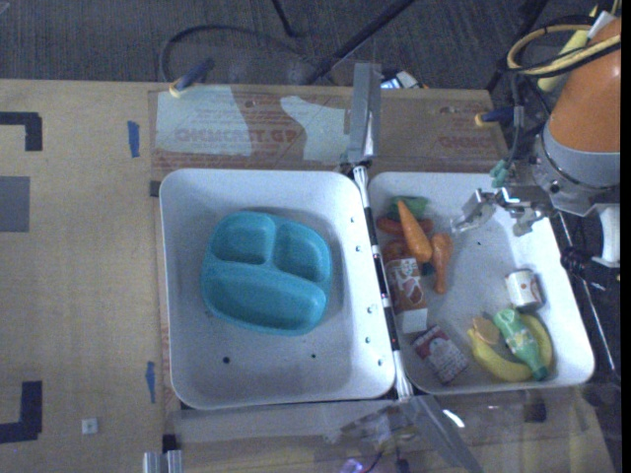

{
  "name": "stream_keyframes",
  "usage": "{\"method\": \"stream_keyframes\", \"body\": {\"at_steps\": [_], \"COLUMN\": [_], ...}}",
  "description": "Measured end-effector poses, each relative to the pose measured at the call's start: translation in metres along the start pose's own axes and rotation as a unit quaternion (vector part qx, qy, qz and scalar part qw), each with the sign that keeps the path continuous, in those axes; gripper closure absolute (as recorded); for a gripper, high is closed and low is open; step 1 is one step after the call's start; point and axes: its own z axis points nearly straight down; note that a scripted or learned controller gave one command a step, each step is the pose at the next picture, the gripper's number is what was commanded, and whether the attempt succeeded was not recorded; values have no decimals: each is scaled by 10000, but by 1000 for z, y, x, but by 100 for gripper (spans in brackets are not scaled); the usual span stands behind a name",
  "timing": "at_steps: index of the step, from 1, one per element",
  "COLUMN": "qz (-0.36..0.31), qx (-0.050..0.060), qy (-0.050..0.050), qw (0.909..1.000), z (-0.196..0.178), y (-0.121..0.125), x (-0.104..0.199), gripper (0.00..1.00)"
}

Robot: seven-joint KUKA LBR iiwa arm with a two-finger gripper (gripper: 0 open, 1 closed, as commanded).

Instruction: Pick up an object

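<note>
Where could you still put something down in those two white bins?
Left bin: bare floor rings the blue divided plate, widest toward the front. Right bin: a bare middle strip between the carrots and the small can. Its left side and front corner are crowded.

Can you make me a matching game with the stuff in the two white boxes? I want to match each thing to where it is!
Things:
1. blue plate
2. banana
3. carrot
4. tool

Places:
A. near corner of the right bin
B. hanging over the far part of the right bin
C. middle of the left bin
D. right bin, by the wall between the bins

Pairs: 1-C, 2-A, 3-D, 4-B
</note>
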Motion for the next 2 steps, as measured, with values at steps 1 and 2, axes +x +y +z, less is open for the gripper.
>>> {"method": "stream_keyframes", "body": {"at_steps": [1, 2], "qz": [-6, 518], "qx": [-19, -2], "qy": [-8, -2], "qw": [10000, 9987], "z": [-73, 68], "y": [24, 20], "x": [12, 47], "gripper": [0, 0]}}
